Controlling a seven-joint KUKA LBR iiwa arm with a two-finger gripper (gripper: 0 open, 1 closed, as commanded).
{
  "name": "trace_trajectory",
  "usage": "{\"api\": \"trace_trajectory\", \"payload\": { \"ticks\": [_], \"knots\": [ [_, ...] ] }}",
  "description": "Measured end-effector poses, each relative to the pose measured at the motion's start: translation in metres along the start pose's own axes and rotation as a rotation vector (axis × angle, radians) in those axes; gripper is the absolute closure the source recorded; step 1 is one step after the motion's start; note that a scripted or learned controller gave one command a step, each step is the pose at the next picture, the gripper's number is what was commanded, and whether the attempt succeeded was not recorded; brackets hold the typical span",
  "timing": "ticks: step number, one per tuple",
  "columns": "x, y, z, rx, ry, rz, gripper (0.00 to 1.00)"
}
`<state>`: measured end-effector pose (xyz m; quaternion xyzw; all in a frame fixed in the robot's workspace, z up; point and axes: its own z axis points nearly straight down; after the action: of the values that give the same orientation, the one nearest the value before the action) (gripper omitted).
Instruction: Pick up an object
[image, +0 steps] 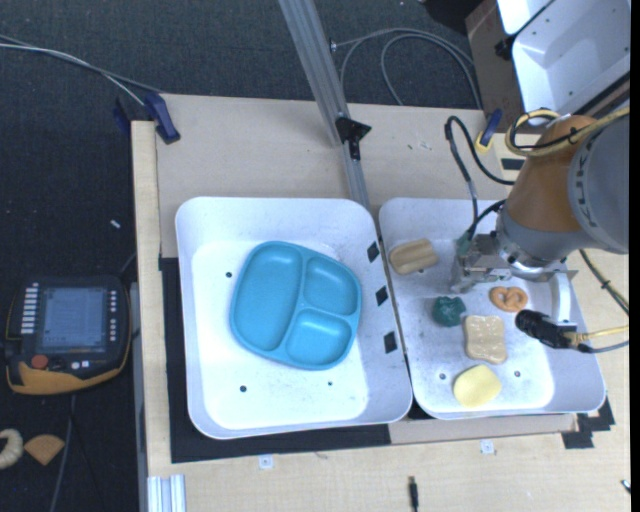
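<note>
The right bin (430, 390) holds several small items: a tan bread-roll shape (412, 256), a dark green lump (448, 311), an orange pretzel (508, 298), a beige toast slice (486, 339) and a yellow lump (476, 385). My gripper (468, 283) hangs low over the middle of this bin, just above and right of the green lump, between the roll and the pretzel. Nothing is visibly held in it.
The left bin (200, 300) carries a blue divided plate (296, 304). A metal pole (325, 70) slants in from the top centre. A teach pendant (65, 330) lies on the floor at the left. Cables (590, 340) run over the right bin's right rim.
</note>
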<state>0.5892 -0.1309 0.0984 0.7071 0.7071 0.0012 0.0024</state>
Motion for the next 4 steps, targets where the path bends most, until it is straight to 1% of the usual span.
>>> {"api": "trace_trajectory", "payload": {
  "ticks": [1,2,3,4],
  "knots": [
    [0.008,0.008,-0.051,0.001,0.002,-0.002,1.0],
    [0.002,0.001,-0.104,0.001,0.001,0.0,1.0],
    [-0.002,0.003,-0.149,-0.001,0.001,-0.001,1.0],
    [0.051,0.002,-0.156,0.004,0.004,-0.006,1.0]
  ]
}}
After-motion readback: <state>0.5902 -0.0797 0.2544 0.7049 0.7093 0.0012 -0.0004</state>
